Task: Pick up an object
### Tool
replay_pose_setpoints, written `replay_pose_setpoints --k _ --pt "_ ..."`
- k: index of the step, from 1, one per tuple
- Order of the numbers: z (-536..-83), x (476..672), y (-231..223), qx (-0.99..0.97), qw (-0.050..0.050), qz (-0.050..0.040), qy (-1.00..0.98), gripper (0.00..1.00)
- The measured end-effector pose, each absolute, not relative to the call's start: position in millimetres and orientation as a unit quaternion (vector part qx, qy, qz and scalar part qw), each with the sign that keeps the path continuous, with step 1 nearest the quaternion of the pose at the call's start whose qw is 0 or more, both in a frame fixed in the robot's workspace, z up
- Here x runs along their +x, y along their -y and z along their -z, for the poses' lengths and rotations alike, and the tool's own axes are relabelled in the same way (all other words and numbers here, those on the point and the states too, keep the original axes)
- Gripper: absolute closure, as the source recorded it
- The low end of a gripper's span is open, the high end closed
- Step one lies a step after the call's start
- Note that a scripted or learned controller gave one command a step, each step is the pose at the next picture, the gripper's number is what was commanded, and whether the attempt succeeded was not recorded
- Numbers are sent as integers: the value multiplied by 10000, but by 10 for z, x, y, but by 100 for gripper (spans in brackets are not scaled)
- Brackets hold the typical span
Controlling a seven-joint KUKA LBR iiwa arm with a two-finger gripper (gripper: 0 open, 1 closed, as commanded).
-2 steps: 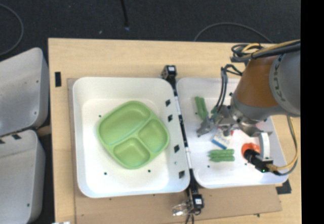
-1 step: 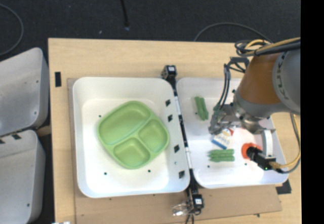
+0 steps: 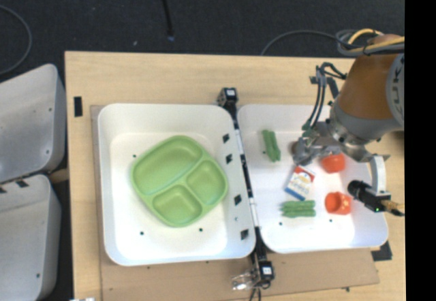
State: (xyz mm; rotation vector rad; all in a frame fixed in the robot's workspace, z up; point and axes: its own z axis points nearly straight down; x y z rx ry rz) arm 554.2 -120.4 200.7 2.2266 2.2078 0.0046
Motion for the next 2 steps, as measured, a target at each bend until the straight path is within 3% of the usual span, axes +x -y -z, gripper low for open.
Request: replay_pose_setpoints --k 2 --pt "-2734 5569 1332 7087 17 -6 -7055 100"
